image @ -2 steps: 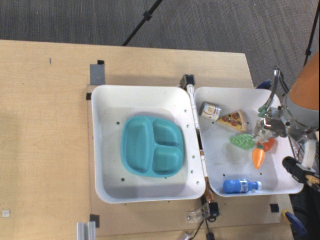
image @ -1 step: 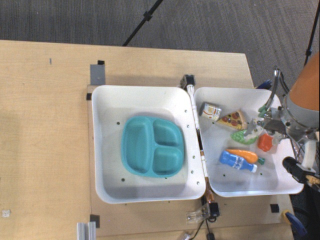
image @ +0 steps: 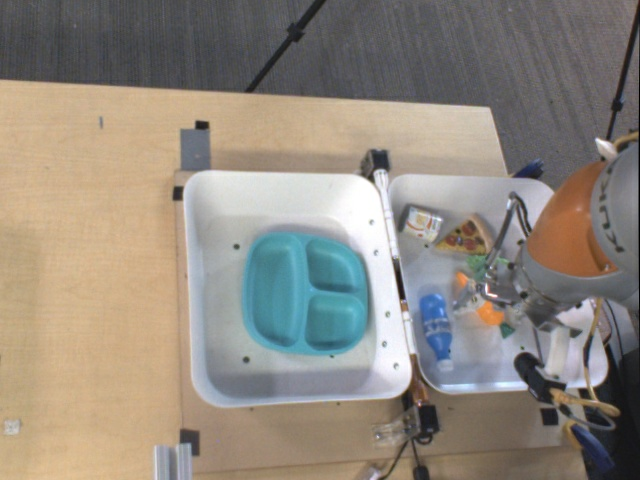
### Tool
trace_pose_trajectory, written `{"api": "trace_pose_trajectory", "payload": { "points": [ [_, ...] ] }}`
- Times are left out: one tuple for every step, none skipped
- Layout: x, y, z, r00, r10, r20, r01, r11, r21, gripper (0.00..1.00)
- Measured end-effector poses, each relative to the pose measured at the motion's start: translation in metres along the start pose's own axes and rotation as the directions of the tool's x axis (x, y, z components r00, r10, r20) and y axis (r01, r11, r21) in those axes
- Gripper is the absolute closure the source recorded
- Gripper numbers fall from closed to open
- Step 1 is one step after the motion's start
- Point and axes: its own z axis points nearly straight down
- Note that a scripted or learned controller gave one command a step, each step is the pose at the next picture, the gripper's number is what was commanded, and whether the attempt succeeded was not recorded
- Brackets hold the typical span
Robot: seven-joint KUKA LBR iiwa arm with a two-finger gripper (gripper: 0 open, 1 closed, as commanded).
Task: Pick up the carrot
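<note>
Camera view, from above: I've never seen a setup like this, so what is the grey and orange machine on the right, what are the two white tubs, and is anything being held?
This is one camera fixed above a wooden bench, looking down at a slant. The grey and orange shape is a robot arm reaching in from the right. Its pincer hangs low over the right bin, close to the carrot, which shows as small orange pieces by the metal tips. Whether the carrot is gripped cannot be told from here.

The right bin also holds a blue bottle, a pizza slice toy and a small can. The left bin holds a teal divided tray.
</note>
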Motion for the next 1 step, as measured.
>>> {"api": "trace_pose_trajectory", "payload": {
  "points": [
    [-0.0189, 0.0387, 0.0096, 0.991, -0.133, 0.001, 0.133, 0.991, -0.009, 0.0]
  ]
}}
